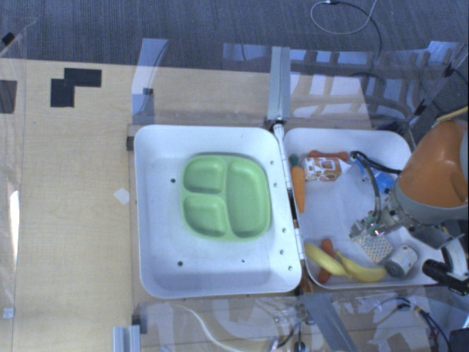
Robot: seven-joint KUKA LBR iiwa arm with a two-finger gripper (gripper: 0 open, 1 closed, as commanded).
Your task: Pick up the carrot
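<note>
Bins of shallow white plastic sit side by side on the pale wooden counter, pictured from above; the left bin carries a light green plate with three compartments, lying flat near its middle; the right bin carries the rest. A small orange carrot with a green top lies lengthwise along the right bin's left wall, just beside the divider between the two bins, its green end toward the far edge of the counter; a small white and orange carton lies near it, toward the bin's far wall. Two yellow bananas rest along the near wall of the right bin, with a small red piece touching them; a white patterned packet and a grey and white cylinder lie toward the near right corner. The grey arm with its orange band leans in over the right bin's right side; its end effector hangs low above the patterned packet, well apart from the carrot; whether it is open or closed cannot be told from this angle.
</note>
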